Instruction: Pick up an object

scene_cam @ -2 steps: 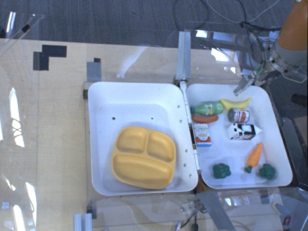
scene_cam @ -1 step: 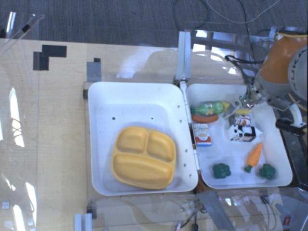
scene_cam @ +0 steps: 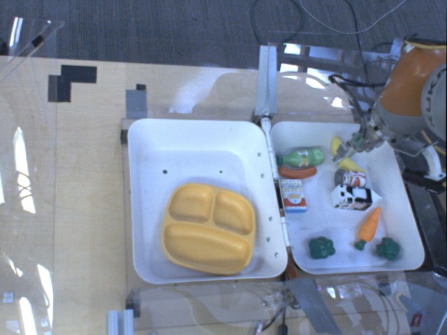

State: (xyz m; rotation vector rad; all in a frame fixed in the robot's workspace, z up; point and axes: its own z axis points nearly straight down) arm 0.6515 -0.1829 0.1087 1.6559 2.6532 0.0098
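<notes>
I am at the approach step: nothing is lifted yet, and my gripper [scene_cam: 353,145] hangs over the far side of the right bin [scene_cam: 401,187], close to the yellow piece [scene_cam: 336,146] that may be a banana and the second yellow bit [scene_cam: 349,165] just below it. From this slanted view I cannot tell how the gripper is set, and I see nothing held in it. The things I could take all lie in this bin: a green bottle [scene_cam: 302,157] lying on its side near the divider, a red sausage-like piece [scene_cam: 297,172] touching it from below, a small carton [scene_cam: 293,195] against the divider, a black-and-white cow toy [scene_cam: 351,191] in the middle, a carrot [scene_cam: 368,226] below that, and two broccoli pieces [scene_cam: 321,247] [scene_cam: 388,248] near the front edge. The left bin [scene_cam: 147,187] holds a yellow tray [scene_cam: 209,227], well apart from me. I judge the yellow piece is my nearest target. The next move calls for centring over it, dropping straight down, and closing on it alone; the bottle and the cow toy sit near, so a crooked descent could nudge them or catch two things at once.
</notes>
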